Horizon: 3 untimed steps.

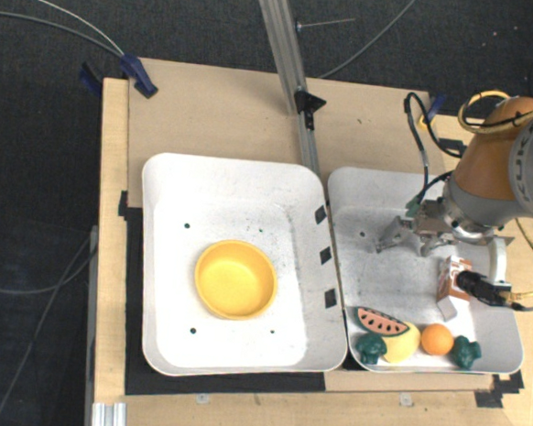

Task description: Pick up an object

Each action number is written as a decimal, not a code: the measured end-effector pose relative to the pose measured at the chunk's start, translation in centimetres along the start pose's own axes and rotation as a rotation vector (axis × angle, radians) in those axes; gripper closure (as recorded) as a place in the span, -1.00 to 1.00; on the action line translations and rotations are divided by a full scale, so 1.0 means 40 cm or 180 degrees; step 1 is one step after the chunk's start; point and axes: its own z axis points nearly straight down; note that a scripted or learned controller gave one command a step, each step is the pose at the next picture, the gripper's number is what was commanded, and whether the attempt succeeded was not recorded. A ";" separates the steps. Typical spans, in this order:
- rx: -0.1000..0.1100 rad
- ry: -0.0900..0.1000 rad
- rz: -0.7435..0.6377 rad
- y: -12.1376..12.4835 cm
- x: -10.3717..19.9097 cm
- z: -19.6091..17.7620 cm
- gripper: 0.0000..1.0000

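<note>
In the right bin (378,198), several toy foods lie along the front edge: a watermelon slice (382,320), a yellow fruit (405,343), an orange (436,340) and two green pieces (371,347) (465,352). A small orange-brown item (449,277) lies further back, near the right wall. My gripper (411,246) hangs low over the bin's middle, behind the foods and just left of the orange-brown item. Its fingers are spread open and nothing is between them.
The left bin (176,200) holds a yellow bowl (235,278). A metal pole (291,72) slants down to the gap between the bins. Cables (420,128) trail behind the arm's wrist (490,170).
</note>
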 end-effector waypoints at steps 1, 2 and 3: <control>-0.0019 0.0003 0.0001 0.004 0.001 -0.037 1.00; -0.0072 -0.0026 0.0003 0.003 -0.016 -0.158 1.00; -0.0075 -0.0022 -0.0009 0.000 -0.001 -0.324 1.00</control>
